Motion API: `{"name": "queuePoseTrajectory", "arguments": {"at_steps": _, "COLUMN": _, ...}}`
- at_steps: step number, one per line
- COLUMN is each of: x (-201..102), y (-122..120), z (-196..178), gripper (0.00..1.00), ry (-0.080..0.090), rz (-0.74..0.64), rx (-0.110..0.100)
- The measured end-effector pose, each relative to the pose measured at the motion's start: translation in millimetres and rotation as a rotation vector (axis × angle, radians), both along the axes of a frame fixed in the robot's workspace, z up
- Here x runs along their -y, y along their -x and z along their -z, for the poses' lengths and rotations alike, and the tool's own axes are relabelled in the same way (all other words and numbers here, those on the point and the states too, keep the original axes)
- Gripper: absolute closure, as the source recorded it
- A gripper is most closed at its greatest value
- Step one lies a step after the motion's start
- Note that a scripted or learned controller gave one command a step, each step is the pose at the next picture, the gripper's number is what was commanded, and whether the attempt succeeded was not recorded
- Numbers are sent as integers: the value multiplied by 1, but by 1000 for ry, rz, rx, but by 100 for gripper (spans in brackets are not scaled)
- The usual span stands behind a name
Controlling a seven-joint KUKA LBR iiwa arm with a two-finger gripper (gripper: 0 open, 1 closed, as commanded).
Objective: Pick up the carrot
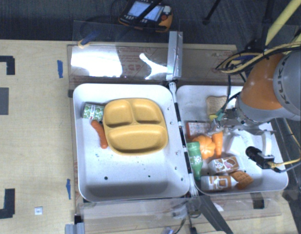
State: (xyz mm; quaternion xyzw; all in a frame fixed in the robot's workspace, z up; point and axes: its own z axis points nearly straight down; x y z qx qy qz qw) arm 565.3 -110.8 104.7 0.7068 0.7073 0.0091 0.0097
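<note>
**Carrot in the left bin, arm over the right**

Camera view: the carrot (99, 133) lies in the left bin (87, 174), touching the left edge of the yellow divided plate (135, 125), just below a green packet (92, 112). The gripper (227, 123) hangs over the right bin (277, 177), well apart from the carrot, above an orange fruit (205, 146) and two brown bottles (222, 173). Whether its fingers are spread or closed cannot be told from here.
</note>
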Motion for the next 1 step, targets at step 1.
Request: {"name": "queuePoseTrajectory", "arguments": {"at_steps": 1, "x": -44, "y": 20, "z": -103, "gripper": 100, "ry": -2, "rz": 141, "rx": -27}}
